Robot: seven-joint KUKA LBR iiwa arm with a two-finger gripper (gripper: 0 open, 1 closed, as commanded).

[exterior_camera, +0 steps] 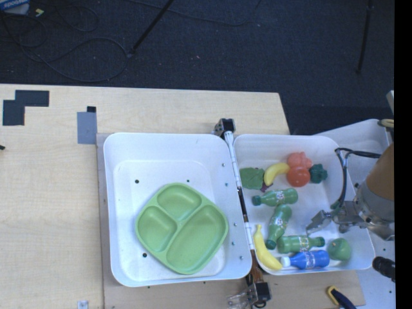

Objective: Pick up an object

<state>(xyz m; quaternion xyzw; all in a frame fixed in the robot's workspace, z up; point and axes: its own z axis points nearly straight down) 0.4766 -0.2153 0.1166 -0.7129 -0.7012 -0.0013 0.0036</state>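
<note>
Smooth rounded green three-compartment plate (182,228); glossy plastic bottles (275,197), curved bananas (276,171)

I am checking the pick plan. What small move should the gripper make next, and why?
Probably lower slightly toward the green bottle. The gripper sits just above it in the right bin with nothing between its fingers.

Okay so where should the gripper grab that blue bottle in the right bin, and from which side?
Probably across the middle of the blue bottle, coming straight down. It lies flat along the near wall of the right bin, with a banana at its cap end and a green bottle just behind, so fingers closing across its narrow width fit best.
</note>
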